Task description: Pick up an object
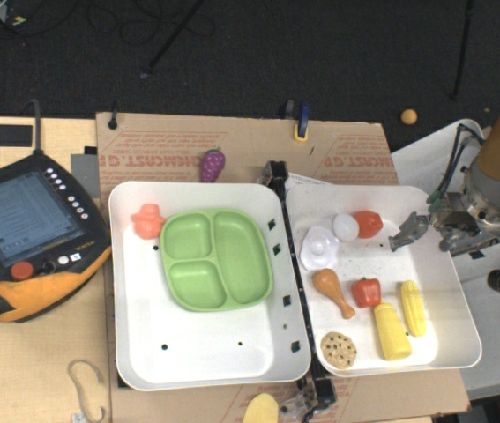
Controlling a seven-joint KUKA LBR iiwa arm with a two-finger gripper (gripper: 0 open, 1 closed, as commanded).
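My gripper (pixel 436 235) hovers over the right bin's (pixel 461 346) upper right part, open, with nothing between its fingers. To its left lie a red and white toy (pixel 357 226) and a white cup-like piece (pixel 320 248). Below it sit a red pepper (pixel 366 292), a chicken drumstick (pixel 332 290), an ear of corn (pixel 414 307), a yellow bottle (pixel 391 330) and a cookie (pixel 339 350). In the left bin (pixel 144 351) rests a green divided plate (pixel 214 259), and a pink toy (pixel 147 222) lies at its upper left.
A purple grape bunch (pixel 212 164) lies on the cardboard behind the left bin. The teach pendant (pixel 25 227) sits on the bench at far left. A yellow object (pixel 261 408) shows at the bottom edge. A black divider (pixel 289 271) separates the bins.
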